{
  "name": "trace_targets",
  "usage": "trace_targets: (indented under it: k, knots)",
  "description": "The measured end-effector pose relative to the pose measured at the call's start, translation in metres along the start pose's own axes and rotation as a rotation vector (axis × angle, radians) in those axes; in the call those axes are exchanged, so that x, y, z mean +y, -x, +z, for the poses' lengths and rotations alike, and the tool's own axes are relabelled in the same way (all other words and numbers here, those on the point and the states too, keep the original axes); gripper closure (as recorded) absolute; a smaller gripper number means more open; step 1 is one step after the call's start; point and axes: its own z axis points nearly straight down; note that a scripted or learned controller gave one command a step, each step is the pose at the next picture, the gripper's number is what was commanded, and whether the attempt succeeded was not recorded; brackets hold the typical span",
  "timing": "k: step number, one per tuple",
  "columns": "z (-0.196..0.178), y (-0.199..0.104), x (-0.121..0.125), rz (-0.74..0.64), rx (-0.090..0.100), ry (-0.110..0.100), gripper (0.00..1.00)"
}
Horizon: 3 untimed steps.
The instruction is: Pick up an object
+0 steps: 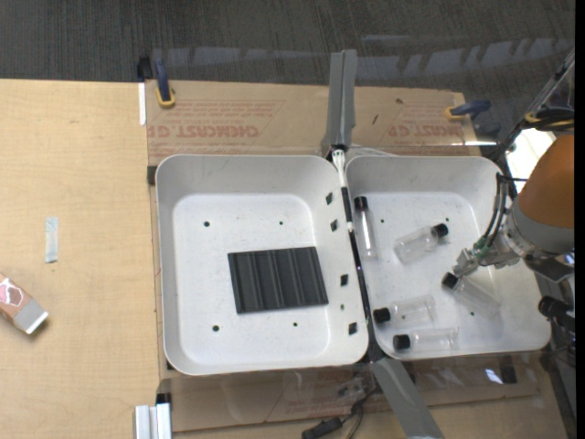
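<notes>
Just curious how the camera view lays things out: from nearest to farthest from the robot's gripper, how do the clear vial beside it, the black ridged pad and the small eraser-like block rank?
1. Clear vial, right bin, by the gripper.
2. Black ridged pad, left bin.
3. Eraser-like block, far left on the bench.
</notes>
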Motion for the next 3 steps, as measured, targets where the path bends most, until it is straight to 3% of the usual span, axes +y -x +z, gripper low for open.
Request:
trace_targets:
  k: [1,2,3]
  knots:
    - [0.000,0.000,0.000,-0.001,0.000,0.000,0.00]
    - [-0.046,0.019,0.116,-0.182,-0.004,0.003,0.00]
    - [-0.095,-0.051,0.097,-0.233,-0.002,0.001,0.00]
